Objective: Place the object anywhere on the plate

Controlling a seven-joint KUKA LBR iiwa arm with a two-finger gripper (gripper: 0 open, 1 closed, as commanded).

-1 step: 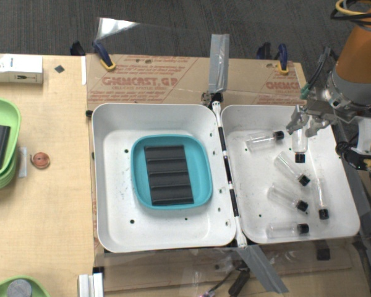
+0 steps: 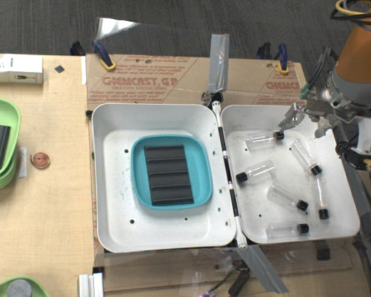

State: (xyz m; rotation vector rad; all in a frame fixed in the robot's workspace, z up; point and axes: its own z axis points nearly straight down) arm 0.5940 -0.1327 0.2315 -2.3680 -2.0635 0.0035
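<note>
We judge the task not started: the plate (image 2: 171, 171) in the left bin (image 2: 111, 184) carries a dark ribbed insert (image 2: 168, 174) and no tube. All tubes (image 2: 261, 142) lie in the right bin (image 2: 340, 224); we count six, clear with black caps. The gripper (image 2: 304, 117) hovers over that bin's upper right corner, near the top tube; we can't tell the state of its jaws, nothing visibly pinched. Left: grasp, carry, drop. Counts: two bins, one plate.

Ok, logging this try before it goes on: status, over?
End effector above right bin's far edge, holding nothing. Tubes loose in right bin. Teal plate in left bin, dark block on it.
</note>
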